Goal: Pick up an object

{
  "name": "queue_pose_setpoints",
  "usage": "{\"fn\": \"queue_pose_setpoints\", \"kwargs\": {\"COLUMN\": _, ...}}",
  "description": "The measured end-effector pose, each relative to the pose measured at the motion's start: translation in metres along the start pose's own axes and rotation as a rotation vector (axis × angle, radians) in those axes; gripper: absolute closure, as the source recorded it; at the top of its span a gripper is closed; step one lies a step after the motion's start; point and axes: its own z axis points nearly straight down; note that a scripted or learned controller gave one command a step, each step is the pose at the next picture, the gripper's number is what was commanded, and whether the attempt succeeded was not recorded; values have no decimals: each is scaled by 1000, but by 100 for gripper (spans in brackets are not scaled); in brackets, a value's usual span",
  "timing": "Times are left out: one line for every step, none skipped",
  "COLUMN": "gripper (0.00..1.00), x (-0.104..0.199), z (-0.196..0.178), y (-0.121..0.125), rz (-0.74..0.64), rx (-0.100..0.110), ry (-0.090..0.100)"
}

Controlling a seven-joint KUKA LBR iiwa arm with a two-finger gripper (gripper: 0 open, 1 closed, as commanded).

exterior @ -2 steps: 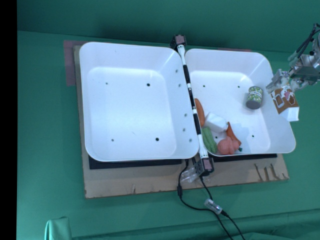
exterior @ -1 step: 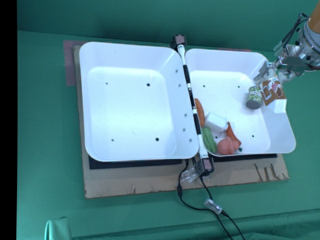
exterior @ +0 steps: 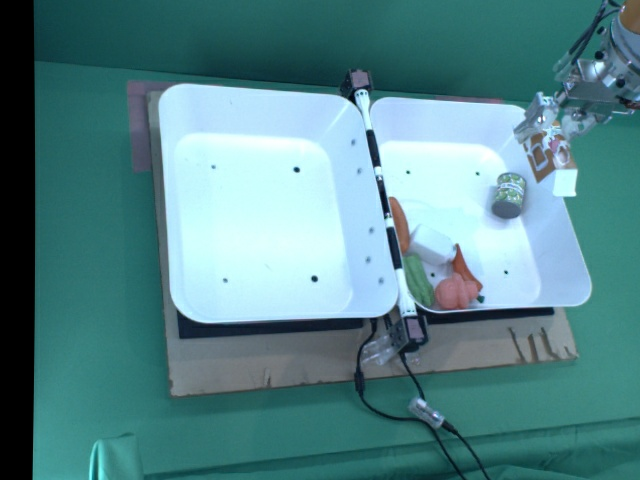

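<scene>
My two-finger gripper (exterior: 553, 150) hangs over the far right rim of the right-hand shallow white bin (exterior: 560, 258), pinching a small orange-and-white patterned box (exterior: 546, 154) with a white end, lifted clear of the bin floor. Near it on the floor stands a small grey-green tin can (exterior: 508, 194). Toward the near left corner lie a long orange carrot (exterior: 400, 223), a white block (exterior: 433, 243), a green vegetable piece (exterior: 418, 281) and an orange pumpkin-shaped toy (exterior: 455, 291). The left-hand shallow white bin (exterior: 185, 128) lies beside it.
</scene>
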Motion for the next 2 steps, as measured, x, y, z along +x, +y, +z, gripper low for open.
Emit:
{"fn": "queue_pose_setpoints", "kwargs": {"gripper": 100, "x": 28, "z": 29, "y": -48, "rz": -1, "rx": 4, "ry": 3}}
{"fn": "queue_pose_setpoints", "kwargs": {"gripper": 100, "x": 66, "z": 9, "y": -72, "rz": -3, "rx": 4, "ry": 5}}
